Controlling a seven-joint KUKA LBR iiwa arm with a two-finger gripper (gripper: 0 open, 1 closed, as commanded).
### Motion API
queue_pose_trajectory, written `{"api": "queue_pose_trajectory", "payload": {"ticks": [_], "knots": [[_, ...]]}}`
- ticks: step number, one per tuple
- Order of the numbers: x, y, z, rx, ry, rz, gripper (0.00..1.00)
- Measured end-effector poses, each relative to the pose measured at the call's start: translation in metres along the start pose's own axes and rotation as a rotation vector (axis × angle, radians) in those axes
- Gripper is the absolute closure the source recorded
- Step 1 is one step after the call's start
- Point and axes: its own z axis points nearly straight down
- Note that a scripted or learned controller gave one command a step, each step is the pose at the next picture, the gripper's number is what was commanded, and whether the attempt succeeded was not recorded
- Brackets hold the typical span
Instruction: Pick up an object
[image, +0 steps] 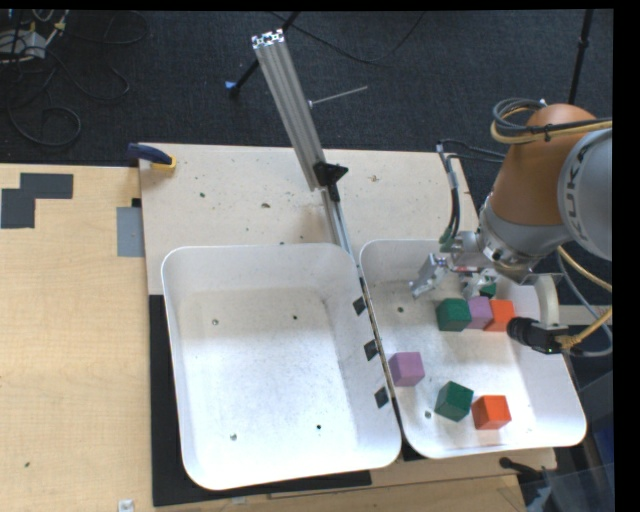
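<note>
My gripper (455, 285) hangs over the back of the right bin (560, 400), open, with nothing between its fingers. Just in front of it three cubes sit in a row, touching: a green cube (453, 315), a pink cube (480, 311) and an orange cube (500, 315). A purple cube (406, 368) lies near the bin's left wall. Toward the front edge, a second green cube (454, 401) rests beside a second orange cube (491, 411).
The left bin (200, 300) stands beside the right one, with a divider and black clips (372, 350) between them. A slanted aluminium pole (295, 110) rises behind the bins. The arm's orange band (535, 170) and cables are at the right.
</note>
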Motion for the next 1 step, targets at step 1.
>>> {"api": "queue_pose_trajectory", "payload": {"ticks": [1], "knots": [[-0.0003,0.0048,0.0593,-0.010,-0.002,0.002,0.00]]}}
